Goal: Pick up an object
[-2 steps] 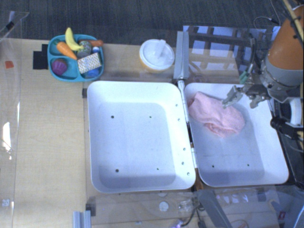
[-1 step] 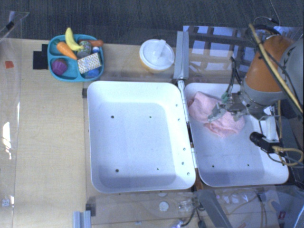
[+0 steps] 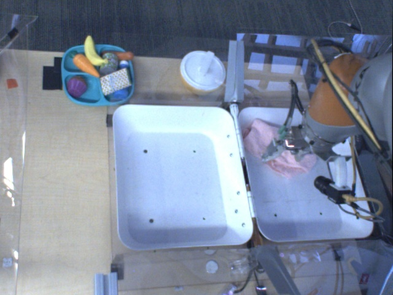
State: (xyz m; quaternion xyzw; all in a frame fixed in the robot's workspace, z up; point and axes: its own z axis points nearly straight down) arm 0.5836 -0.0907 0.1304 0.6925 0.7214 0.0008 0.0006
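I see the counter (image 3: 61,183), pale wood, filling the left and lower frame. On it sit two white bins side by side: the left bin (image 3: 178,177) occupies the centre of the frame, and the right bin (image 3: 307,217) lies toward the right edge. The arm (image 3: 344,97), grey with an orange band, enters from the right of the frame and hangs over the upper part of the right bin. A pink cloth (image 3: 270,145) lies crumpled in the upper left area of the right bin, close to the wall shared with the left bin. The pincer (image 3: 284,145) is down at the cloth, touching its right side; I cannot tell how its fingers stand. At the upper left of the frame rests a blue tray (image 3: 92,98) of toy food. A white lidded cup (image 3: 202,71) stands at upper centre.
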